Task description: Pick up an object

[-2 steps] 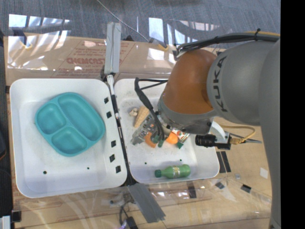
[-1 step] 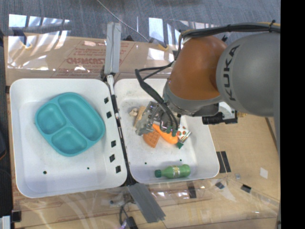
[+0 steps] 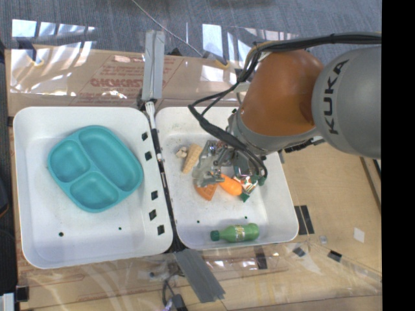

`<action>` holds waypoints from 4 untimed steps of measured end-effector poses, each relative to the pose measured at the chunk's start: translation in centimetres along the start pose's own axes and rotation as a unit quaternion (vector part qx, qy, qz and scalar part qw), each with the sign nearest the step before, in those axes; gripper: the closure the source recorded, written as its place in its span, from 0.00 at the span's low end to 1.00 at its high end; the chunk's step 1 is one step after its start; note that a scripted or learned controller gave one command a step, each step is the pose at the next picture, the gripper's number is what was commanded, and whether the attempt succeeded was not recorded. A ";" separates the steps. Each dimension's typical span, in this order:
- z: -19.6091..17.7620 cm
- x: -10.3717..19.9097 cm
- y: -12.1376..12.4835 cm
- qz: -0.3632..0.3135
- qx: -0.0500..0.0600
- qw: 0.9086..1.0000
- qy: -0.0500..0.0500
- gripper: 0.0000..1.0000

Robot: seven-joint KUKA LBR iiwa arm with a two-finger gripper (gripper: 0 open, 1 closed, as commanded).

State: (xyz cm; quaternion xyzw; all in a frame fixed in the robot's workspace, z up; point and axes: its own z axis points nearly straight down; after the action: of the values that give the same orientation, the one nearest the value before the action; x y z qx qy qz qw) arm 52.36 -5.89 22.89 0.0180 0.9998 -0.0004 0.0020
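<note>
One green bottle is lying along the right bin's near edge, with bare floor around it. Farther in, the gripper is hanging mid-bin, crowding one orange carrot; its grip cannot be judged. One tan block is sitting beyond, toward the divider. One teal divided plate is occupying the left bin.

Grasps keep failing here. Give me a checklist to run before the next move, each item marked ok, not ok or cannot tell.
1. Gripper low in the right bin: ok.
2. Gripper over the carrot: ok.
3. Finger opening: cannot tell.
4. Carrot between fingers: cannot tell.
5. Green bottle away from the gripper, near the front wall: ok.
6. Teal divided plate in the left bin, out of the way: ok.
</note>
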 end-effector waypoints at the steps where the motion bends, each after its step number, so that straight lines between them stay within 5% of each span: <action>1: -0.6 -1.5 -2.5 -0.187 0.000 0.982 0.000 1.00; 2: -3.6 -3.0 -4.4 -0.321 0.000 0.947 0.000 1.00; 3: -1.8 -2.5 -7.9 -0.350 -0.001 0.937 0.002 1.00; 4: 1.0 0.1 -10.5 -0.450 -0.002 0.893 0.002 1.00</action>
State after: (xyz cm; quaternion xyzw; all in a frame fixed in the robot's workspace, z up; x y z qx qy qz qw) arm 51.92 -16.35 21.88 -0.4335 0.9012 0.0003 -0.0004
